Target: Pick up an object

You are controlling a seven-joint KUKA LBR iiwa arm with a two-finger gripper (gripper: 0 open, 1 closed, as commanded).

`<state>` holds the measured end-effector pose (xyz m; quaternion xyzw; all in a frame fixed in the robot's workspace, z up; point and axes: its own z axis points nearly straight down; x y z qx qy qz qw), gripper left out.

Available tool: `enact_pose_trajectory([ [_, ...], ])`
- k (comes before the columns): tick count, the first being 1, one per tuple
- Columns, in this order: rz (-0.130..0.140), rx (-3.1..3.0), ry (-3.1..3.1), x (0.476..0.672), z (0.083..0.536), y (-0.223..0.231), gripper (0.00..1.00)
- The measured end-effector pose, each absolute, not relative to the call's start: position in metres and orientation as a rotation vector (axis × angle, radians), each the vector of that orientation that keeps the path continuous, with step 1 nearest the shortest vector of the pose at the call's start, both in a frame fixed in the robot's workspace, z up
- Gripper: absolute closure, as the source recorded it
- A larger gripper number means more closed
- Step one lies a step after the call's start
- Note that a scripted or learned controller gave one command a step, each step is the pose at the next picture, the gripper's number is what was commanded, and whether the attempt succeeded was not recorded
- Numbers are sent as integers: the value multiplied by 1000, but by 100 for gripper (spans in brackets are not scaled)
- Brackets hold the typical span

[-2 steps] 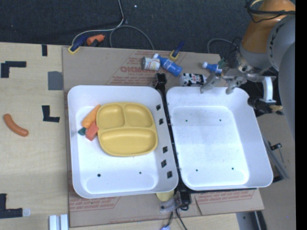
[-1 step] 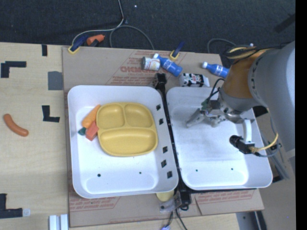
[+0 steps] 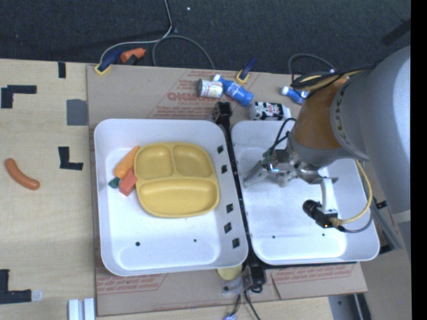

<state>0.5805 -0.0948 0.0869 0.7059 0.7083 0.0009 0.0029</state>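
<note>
One claw (image 3: pixel 257 174) low in the right bin (image 3: pixel 347 245), finger state unclear; yellow plate (image 3: pixel 177 179) in the left bin (image 3: pixel 167 255).

Fixed overhead cam, slanted down on both bins (image 3: pixel 107 179)

We see a bench (image 3: pixel 40 245) carrying a cardboard sheet (image 3: pixel 133 92) with two white bins (image 3: pixel 113 239) side by side; a small sausage (image 3: pixel 21 174) lies at far left.
</note>
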Motion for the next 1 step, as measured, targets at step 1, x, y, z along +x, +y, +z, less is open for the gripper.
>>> enact_pose_trajectory([
  [1, 6, 2214, 2221, 652, 116, -93, 0],
])
